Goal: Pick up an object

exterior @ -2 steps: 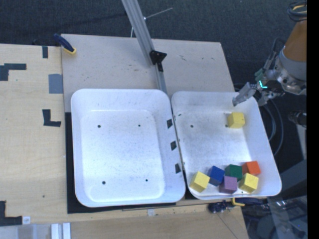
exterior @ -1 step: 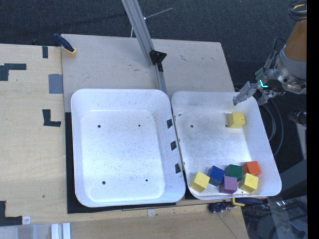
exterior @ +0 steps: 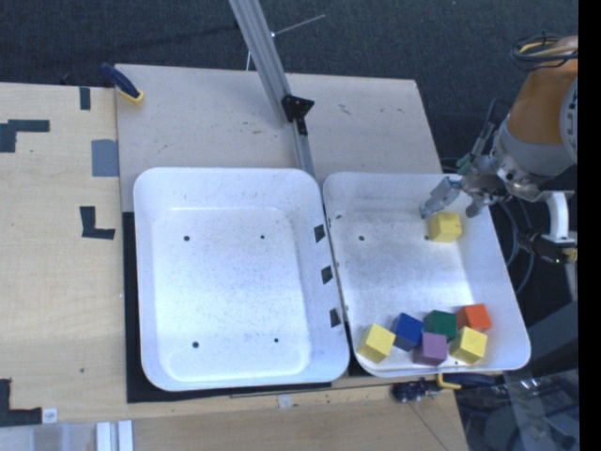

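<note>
A yellow cube [exterior: 445, 226] lies in the upper right part of the right bin [exterior: 394, 271]. My gripper [exterior: 454, 205] hangs just above and behind it, and the fingers [exterior: 437, 201] are spread apart with the cube below them, not between them. Several more cubes are bunched along the bin's front edge: yellow [exterior: 377, 342], blue [exterior: 408, 330], purple [exterior: 433, 347], green [exterior: 439, 323], orange [exterior: 474, 317] and another yellow [exterior: 470, 344].
The left bin [exterior: 225, 271] sits beside the right one. A slanted metal rail [exterior: 268, 50] runs from the top down to the gap between the bins. Cables hang off the bench's right side [exterior: 535, 242].
</note>
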Robot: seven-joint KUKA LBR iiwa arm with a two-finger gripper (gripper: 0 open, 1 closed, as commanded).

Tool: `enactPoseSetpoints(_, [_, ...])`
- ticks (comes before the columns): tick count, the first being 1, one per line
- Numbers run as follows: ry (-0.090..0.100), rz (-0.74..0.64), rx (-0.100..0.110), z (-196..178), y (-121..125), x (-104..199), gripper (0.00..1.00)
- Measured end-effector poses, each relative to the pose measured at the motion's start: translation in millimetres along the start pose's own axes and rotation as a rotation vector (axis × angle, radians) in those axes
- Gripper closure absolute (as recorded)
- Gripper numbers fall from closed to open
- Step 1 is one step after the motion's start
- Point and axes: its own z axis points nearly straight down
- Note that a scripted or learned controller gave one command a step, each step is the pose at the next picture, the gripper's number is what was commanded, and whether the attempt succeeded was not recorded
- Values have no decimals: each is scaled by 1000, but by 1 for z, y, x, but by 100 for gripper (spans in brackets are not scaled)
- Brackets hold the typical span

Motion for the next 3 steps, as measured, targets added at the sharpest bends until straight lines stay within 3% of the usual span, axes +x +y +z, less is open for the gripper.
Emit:
enactPoseSetpoints(1, [-1,0,-1,44,1,3,0])
enactPoseSetpoints(2, [-9,0,-24,66,7,0,0])
enactPoseSetpoints(3, [-10,-1,-24,59,7,1,100])
